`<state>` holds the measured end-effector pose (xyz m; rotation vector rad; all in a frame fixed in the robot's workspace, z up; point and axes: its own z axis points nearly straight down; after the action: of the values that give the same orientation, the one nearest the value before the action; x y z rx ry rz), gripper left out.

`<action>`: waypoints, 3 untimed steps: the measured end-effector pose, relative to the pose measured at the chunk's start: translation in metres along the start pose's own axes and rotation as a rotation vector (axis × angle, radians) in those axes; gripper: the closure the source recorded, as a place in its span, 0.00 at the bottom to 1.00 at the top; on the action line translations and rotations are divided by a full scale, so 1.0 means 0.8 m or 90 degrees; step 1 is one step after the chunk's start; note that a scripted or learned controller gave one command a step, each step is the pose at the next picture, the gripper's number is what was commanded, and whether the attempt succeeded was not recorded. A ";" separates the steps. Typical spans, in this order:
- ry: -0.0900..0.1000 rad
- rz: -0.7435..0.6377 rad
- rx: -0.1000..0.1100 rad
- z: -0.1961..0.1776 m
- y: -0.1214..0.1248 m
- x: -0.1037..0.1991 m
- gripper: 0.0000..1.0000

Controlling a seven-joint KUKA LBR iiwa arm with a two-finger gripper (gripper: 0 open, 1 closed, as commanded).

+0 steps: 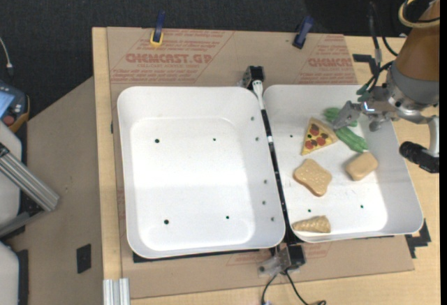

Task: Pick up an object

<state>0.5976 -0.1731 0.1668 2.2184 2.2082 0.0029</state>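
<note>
Where clamps grip, cardboard (209,52) reads "CHEMCAST."

the claw (355,112) is hanging over the right bin (398,213); green pod (347,130) and pizza slice (318,136) are crowding just below it.

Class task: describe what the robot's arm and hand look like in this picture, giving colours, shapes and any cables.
The arm enters at the right: a rounded orange-brown segment above a grey metallic wrist. Thin dark cables run down beside it. The hand is small, grey metal. A black part sticks out lower right of the wrist.
</note>
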 end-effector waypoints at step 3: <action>0.005 -0.001 0.011 0.073 -0.044 -0.016 0.00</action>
<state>0.5630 -0.1861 0.1080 2.2284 2.2229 -0.0063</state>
